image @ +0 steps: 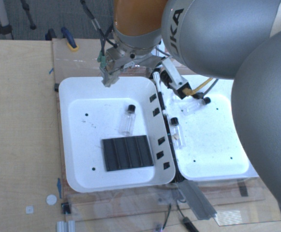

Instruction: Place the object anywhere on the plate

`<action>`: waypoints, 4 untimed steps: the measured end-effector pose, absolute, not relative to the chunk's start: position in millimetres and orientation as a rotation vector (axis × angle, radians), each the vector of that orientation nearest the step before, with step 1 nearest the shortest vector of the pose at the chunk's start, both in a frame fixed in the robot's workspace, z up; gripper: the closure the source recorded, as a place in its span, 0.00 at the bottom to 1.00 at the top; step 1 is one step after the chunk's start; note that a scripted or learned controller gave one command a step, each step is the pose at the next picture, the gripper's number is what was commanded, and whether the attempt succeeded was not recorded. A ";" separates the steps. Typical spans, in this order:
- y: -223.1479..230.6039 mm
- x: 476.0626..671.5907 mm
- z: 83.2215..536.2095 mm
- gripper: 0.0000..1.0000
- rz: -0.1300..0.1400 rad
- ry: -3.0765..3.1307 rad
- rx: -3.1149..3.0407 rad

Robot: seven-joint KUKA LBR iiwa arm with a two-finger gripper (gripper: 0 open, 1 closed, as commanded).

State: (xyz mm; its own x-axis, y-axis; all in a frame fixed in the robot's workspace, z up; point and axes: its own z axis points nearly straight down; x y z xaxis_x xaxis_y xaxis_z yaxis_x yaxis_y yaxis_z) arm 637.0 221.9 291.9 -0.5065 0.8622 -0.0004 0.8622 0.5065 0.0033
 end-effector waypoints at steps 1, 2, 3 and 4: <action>215.2 633.3 254.4 1.00 -0.001 2.774 1.478; 215.3 622.3 253.9 1.00 -0.001 2.799 1.429; 215.3 622.3 253.8 0.00 -0.001 2.800 1.429; 214.8 623.4 264.7 1.00 0.004 2.796 1.431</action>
